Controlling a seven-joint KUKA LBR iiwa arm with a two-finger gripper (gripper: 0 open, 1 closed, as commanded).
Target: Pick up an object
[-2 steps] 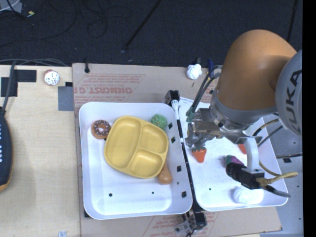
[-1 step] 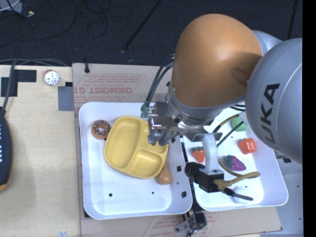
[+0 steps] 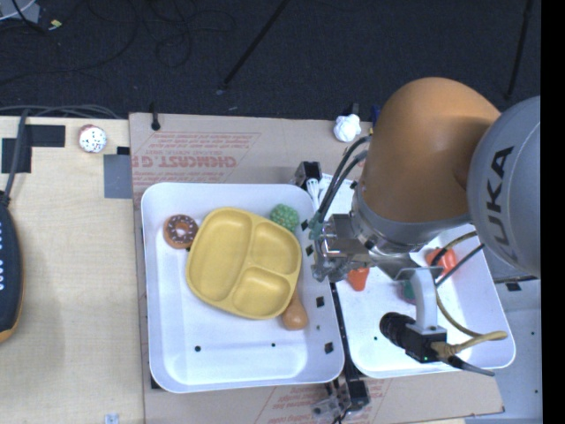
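Note:
The grey and orange arm (image 3: 424,162) hangs over the right bin (image 3: 494,343) and covers most of it. My gripper (image 3: 335,253) shows as a metal block low over that bin's left edge, seen from above. Just below it lies a small orange object (image 3: 357,278). A red-orange object (image 3: 441,258) and a green object (image 3: 408,283) peek out from under the arm. The left bin (image 3: 168,343) holds a yellow divided plate (image 3: 244,261), a chocolate doughnut (image 3: 181,230), a green knobbly object (image 3: 284,215) and a tan rounded object (image 3: 294,315).
A black cable-fed unit (image 3: 408,334) on the arm sits over the right bin's front part. The ridge between the two bins (image 3: 327,325) runs just left of the gripper. Behind the bins on the cardboard lie a white crumpled item (image 3: 347,128) and a spotted ball (image 3: 92,139).

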